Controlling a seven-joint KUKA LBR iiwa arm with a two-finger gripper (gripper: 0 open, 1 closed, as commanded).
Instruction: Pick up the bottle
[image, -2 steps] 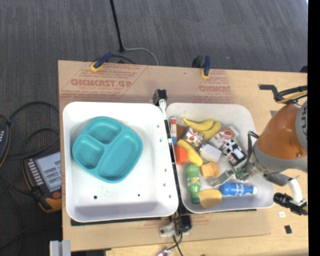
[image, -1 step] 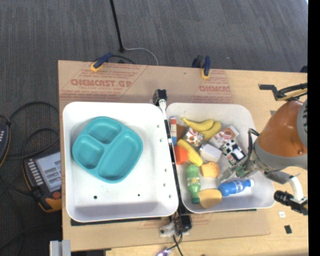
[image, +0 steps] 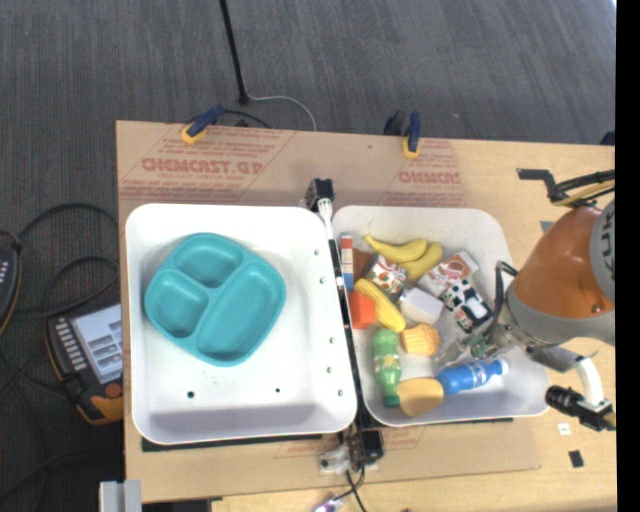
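Observation:
A blue bottle (image: 470, 378) with a white end lies on its side near the front of the right bin (image: 486, 225). A green bottle (image: 386, 362) lies to its left, among the toy food. My gripper (image: 482, 343) hangs at the end of the arm's orange band (image: 558, 266), low in the bin just above and behind the blue bottle. Its tip is dark and partly lost against the clutter. I see nothing held in it.
The right bin also holds bananas (image: 405, 252), a yellow corn piece (image: 421, 341), a yellow lump (image: 421, 395), small boxes (image: 452, 282) and an orange piece (image: 361, 310). A teal divided plate (image: 214, 296) lies in the left bin (image: 150, 400). Clamps (image: 410, 135) sit on the board's far edge.

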